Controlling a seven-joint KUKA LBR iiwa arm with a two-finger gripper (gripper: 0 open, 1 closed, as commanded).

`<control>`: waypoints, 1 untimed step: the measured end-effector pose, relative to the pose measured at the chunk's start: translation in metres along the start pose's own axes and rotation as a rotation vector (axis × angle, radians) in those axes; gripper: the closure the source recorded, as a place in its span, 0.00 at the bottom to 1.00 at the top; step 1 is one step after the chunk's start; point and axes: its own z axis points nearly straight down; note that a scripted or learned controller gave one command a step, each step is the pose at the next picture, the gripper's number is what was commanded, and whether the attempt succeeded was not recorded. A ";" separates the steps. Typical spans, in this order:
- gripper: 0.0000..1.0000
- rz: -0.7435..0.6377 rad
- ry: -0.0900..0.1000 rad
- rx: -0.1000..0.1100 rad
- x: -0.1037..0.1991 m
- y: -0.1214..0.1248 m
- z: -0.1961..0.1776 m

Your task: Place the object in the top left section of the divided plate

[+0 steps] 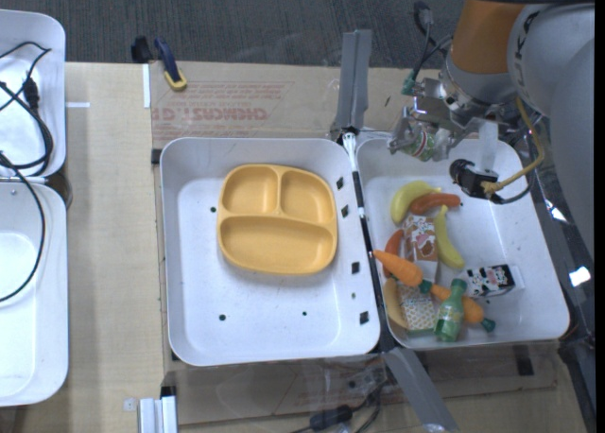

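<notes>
Over the right bin (529,327), the fingers (423,141) pinch a small can (431,144).

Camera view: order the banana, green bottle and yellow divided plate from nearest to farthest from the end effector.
1. Banana, just below the end effector in the right bin.
2. Green bottle, right bin's near edge.
3. Yellow divided plate, left bin.

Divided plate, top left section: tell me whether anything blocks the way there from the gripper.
Nothing visible lies in the top left section of the divided plate. Between it and the gripper stand the bins' adjoining walls, which a carried object must clear.
</notes>
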 end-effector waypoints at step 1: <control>1.00 -0.124 0.000 0.000 0.056 -0.043 -0.038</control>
